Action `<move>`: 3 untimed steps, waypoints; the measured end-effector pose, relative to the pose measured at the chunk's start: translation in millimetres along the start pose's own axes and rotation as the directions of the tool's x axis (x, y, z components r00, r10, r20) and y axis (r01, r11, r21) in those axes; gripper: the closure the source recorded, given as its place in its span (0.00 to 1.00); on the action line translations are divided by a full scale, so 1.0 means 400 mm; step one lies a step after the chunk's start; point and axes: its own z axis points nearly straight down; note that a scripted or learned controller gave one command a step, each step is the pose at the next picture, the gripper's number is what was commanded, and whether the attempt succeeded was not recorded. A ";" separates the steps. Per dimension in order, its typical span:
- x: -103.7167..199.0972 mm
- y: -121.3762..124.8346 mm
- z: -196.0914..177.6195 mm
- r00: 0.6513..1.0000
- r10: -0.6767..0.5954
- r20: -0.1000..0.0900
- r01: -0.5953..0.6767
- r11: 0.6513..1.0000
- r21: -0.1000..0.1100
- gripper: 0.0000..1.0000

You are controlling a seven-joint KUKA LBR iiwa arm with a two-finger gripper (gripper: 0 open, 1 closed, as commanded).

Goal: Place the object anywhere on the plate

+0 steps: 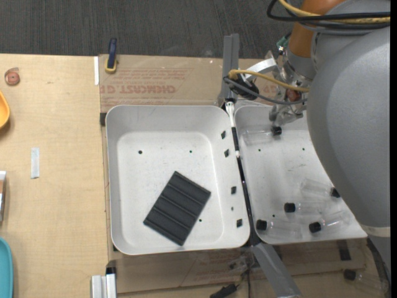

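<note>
A black ribbed rectangular slab [178, 207] lies flat and askew in the left bin [124, 166], toward its front. My gripper [280, 120] hangs over the far left corner of the right bin [279, 166], under a tangle of cables. Nothing is seen held in it. Faint see-through shapes [317, 196] lie on the right bin's floor near the front right; what they are is too unclear to tell. The grey arm [353, 104] covers the right bin's right side.
Small black fittings [289, 208] dot the right bin's floor and the wall between the bins. A cardboard sheet [161, 79] lies behind the left bin, with a blue clamp [111, 53] at its corner. The wooden bench [49, 166] stretches to the left.
</note>
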 end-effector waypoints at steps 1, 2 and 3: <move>-0.007 -0.133 -0.506 0.985 -0.173 0.002 0.173 0.985 -0.001 1.00; 0.011 -0.286 -0.355 0.732 -0.681 0.005 0.681 0.732 0.001 1.00; 0.128 -0.441 -0.500 0.417 -0.909 0.003 0.909 0.417 0.001 1.00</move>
